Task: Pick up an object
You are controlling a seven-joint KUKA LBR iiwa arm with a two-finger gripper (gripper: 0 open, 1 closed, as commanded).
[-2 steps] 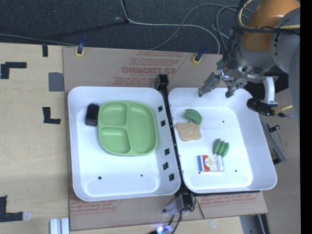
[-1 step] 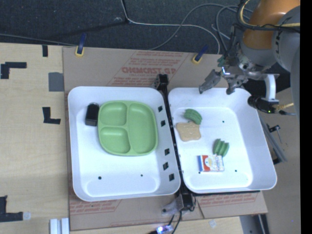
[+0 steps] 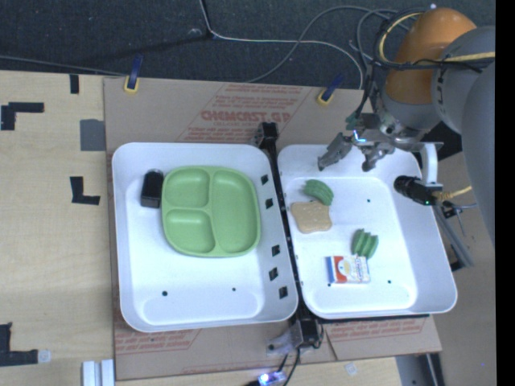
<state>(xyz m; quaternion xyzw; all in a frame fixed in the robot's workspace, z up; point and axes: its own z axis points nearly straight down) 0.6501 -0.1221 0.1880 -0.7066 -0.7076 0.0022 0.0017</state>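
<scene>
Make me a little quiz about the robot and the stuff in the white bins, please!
1. True or false: the green divided plate lies in the left bin.
2. Which thing lies closest to the gripper? A) the red, white and blue packet B) the green leafy piece C) the small black block
3. Fill in: the tan bread-like piece lies in the ___ bin.

Key: 1 true. 2 B. 3 right.
</scene>
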